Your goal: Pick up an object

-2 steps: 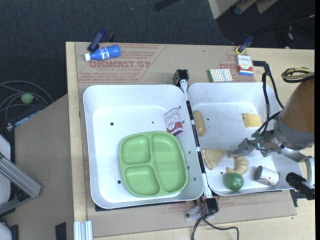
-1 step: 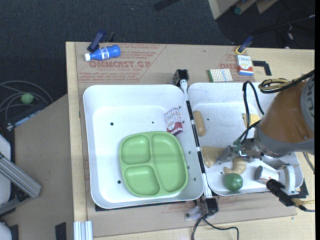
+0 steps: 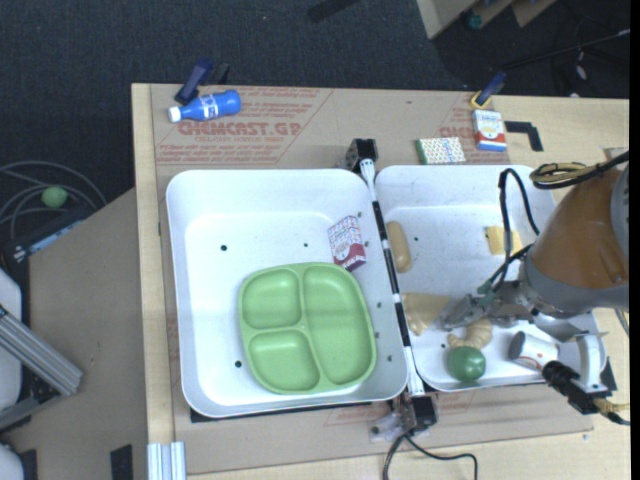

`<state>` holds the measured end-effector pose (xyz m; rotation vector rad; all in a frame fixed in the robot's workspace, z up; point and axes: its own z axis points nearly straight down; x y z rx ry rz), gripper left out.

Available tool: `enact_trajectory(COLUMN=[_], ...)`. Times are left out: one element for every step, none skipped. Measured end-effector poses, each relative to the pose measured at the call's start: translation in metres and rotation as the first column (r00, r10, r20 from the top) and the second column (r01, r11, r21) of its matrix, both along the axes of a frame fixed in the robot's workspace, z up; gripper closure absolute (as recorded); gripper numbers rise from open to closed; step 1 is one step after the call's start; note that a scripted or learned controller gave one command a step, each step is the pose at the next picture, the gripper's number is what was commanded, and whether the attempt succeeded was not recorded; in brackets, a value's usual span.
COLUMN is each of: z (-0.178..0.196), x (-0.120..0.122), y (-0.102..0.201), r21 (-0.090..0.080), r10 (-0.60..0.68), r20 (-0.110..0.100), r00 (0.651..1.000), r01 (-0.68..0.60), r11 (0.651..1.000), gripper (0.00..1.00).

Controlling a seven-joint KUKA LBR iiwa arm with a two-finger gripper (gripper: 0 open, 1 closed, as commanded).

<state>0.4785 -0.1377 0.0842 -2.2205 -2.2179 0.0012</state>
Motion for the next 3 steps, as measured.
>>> enact_trajectory(z=[0.014,0.001,0.001], x=[0.049,0.135,0.12], y=[-0.048,-0.042,-0.08], r21=[-0.003,-0.001,0.006], r10=[0.0,0.003,0.006], r20=[0.004,0.004,0.004], r00=[1.0,1.0,1.0], r01=[0.0,-0.003,-0.006], r11=[1.0,1.0,1.0], gripper=[0.0,0.0,0.0])
